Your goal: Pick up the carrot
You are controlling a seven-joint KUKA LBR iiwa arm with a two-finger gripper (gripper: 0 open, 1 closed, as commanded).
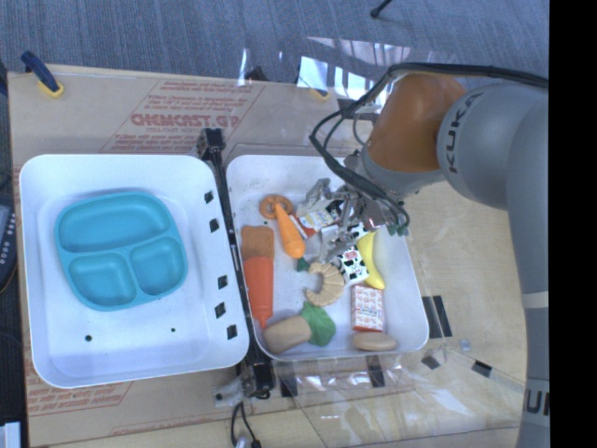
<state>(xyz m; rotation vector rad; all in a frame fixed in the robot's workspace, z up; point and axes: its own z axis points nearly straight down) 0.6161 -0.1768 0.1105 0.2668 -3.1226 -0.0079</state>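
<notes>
A small orange carrot (290,232) with a green stub at its lower end lies tilted in the upper middle of the right bin (244,177). My gripper (334,226) hangs low over the bin just right of the carrot, among the clutter, with the grey arm and its orange band (410,124) above it. From this angle I cannot make out whether it touches the carrot. A longer orange piece (260,287) with a tan top lies along the bin's left wall.
Around the gripper lie a brown ring (273,205), a banana (372,256), a cow-patterned item (353,268), tan slices (325,287), a red-and-white box (367,308), a green piece (320,324) and a potato (285,334). The left bin (37,343) holds a blue divided plate (119,247).
</notes>
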